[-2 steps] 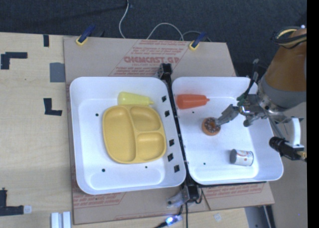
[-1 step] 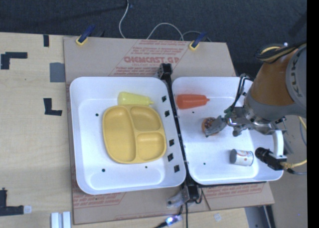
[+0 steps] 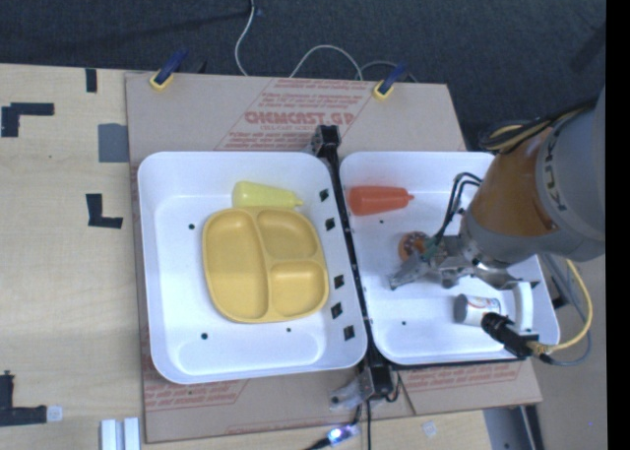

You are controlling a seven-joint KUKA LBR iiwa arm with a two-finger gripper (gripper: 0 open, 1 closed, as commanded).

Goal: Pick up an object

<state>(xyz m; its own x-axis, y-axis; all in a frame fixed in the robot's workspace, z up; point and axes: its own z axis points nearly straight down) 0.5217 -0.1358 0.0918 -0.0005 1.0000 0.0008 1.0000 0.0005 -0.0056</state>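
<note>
The arm (image 3: pixel 536 192) reaches in from the right over the right bin (image 3: pixel 394 340), its wrist bent down and the gripper (image 3: pixel 409 271) pointing left, low above the bin floor. Its bulk covers much of the bin's right half. Just at the fingertips lies a small orange and brown object (image 3: pixel 413 241), too small and blurred to name; whether the fingers are spread or closed, or touch it, I cannot tell. Farther back, an orange toy (image 3: pixel 377 200) lies near the divider. In the left bin (image 3: pixel 167 340) sits a yellow tray (image 3: pixel 264 264), with a yellow piece (image 3: pixel 264 194) touching its far edge.
</note>
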